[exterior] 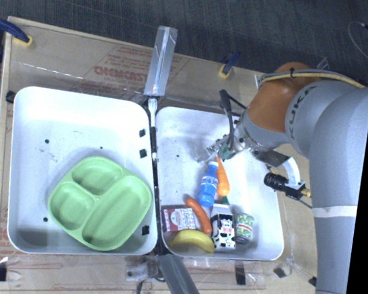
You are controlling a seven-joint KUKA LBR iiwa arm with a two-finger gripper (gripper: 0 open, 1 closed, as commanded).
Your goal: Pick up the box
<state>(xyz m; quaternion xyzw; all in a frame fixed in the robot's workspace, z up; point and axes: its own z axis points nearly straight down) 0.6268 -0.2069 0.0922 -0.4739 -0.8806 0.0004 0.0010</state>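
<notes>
Camera view: the two-finger gripper (219, 149) hangs over the right white bin (173, 128), near its centre, just at 12 o'clock of the blue plastic bottle (208, 187). Whether it stands wide or narrow cannot be told.

The dark red flat box (175, 218) lies at 7 o'clock in that bin, touching the yellow banana (192, 240) and one orange carrot (197, 214).

Judgement: approach step, nothing grasped. The next move calls for travel toward 7 o'clock and a descent clear of the carrot.

The green divided plate (100, 202) occupies the left bin (33, 108).
</notes>
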